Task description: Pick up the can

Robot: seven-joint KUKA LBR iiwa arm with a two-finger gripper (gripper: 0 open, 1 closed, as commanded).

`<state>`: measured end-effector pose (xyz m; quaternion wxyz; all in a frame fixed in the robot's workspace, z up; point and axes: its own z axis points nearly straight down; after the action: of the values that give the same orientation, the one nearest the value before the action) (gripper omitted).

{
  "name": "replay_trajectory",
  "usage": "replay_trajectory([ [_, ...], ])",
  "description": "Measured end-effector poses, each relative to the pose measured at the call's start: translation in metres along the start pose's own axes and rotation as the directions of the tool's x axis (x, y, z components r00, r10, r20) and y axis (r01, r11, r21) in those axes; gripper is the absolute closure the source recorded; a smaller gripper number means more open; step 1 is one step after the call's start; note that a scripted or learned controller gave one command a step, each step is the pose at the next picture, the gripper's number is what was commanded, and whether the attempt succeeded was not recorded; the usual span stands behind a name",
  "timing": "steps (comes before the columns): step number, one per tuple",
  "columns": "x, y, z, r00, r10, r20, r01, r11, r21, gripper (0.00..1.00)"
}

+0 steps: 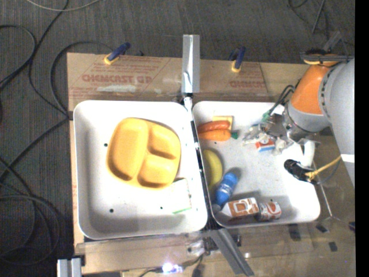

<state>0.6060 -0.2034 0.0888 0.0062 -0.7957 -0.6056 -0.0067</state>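
The can (270,210), small with red and silver sides, lies on its side near the front edge of the right bin (300,212), touching the right end of a brown carton (241,208). My gripper (264,136) hangs over the back right part of the same bin, reaching in from the right below the orange band of the arm. It is well behind the can and apart from it. Nothing can be made out between its tips.
In the right bin lie an orange hot dog toy (214,130) at the back left, a yellow banana (213,164) and a blue bottle (225,187). The left bin (92,206) holds a yellow divided tray (144,152).
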Motion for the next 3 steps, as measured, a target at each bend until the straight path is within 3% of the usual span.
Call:
replay_trajectory([
  [1, 0.074, -0.05, 0.003, 0.998, 0.058, 0.017, -0.057, 0.998, -0.009, 0.0],
  [2, 0.053, 0.015, -0.032, 0.997, 0.074, 0.023, -0.074, 0.997, 0.006, 0.0],
  [3, 0.035, -0.068, 0.002, 0.985, 0.17, 0.017, -0.17, 0.985, -0.007, 0.0],
])
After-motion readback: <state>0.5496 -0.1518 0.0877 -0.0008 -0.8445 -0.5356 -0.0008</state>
